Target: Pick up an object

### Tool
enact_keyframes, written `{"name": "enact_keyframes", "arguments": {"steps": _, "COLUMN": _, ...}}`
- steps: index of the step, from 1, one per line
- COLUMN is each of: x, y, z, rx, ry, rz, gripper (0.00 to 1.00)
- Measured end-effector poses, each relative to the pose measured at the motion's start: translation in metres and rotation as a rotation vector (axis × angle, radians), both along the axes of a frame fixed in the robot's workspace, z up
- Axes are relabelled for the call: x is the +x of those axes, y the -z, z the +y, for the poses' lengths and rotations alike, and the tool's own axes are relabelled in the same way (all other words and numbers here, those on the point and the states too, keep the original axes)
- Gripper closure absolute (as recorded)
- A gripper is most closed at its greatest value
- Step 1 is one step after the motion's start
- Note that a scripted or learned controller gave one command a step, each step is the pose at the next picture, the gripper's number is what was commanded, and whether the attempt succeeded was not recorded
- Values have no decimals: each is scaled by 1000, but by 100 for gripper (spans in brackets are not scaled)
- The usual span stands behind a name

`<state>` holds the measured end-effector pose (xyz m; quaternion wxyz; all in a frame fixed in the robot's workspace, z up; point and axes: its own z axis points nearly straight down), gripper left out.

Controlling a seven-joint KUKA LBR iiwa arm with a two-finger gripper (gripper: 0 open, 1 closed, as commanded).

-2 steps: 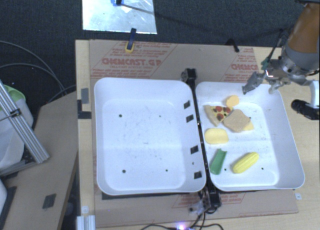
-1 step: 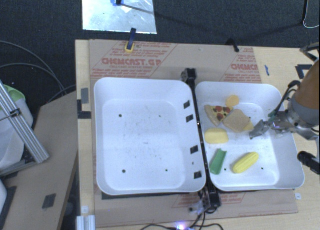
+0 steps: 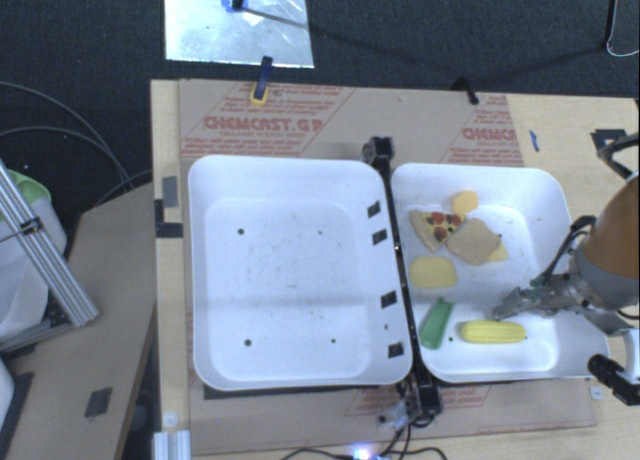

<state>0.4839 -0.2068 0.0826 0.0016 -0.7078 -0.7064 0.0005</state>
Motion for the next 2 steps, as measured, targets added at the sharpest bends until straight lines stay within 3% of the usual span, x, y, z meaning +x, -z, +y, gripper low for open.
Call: {"name": "enact_keyframes", "arguments": {"steps": 2, "x": 50, "y": -3, "z": 1, "rx": -3, "ry": -7, "rz": -8, "gripper": 0}}
